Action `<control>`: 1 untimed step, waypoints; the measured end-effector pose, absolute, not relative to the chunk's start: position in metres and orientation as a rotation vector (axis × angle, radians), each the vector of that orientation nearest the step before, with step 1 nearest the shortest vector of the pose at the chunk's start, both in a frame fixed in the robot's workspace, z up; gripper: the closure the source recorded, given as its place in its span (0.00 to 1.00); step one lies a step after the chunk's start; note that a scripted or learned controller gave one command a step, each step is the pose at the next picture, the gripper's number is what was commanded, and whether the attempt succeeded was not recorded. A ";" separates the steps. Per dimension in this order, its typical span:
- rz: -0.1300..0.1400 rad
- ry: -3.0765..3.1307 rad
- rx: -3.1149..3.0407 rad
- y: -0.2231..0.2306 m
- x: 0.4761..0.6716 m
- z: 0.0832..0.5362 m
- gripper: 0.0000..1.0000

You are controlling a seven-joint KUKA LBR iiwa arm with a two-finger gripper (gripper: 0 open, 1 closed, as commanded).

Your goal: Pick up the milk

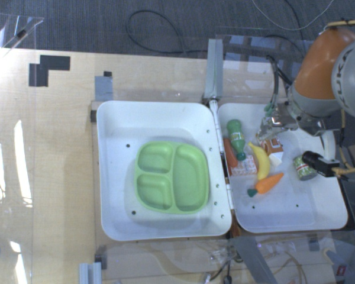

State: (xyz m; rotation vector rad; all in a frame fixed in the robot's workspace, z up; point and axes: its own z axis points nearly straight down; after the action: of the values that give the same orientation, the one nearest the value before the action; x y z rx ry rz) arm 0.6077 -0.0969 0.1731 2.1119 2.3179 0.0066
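Reaching from right, claw [271, 129] low above milk [273, 147].

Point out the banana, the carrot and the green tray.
banana [261, 161]: camera view, middle of its curve.
carrot [268, 183]: camera view, orange body.
green tray [192, 179]: camera view, floor of the large compartment.

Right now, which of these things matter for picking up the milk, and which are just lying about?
Part of the job:
small white carton, probably the milk
robot arm, above it

Just lying about:
green bottle
banana
carrot
can
red and white packet
green divided plate in the left bin
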 end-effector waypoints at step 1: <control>0.006 2.318 2.111 -0.097 0.608 0.173 0.00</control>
State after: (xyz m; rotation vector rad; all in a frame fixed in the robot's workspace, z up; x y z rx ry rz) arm 0.6077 -0.0969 0.1730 2.1115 2.3183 0.0061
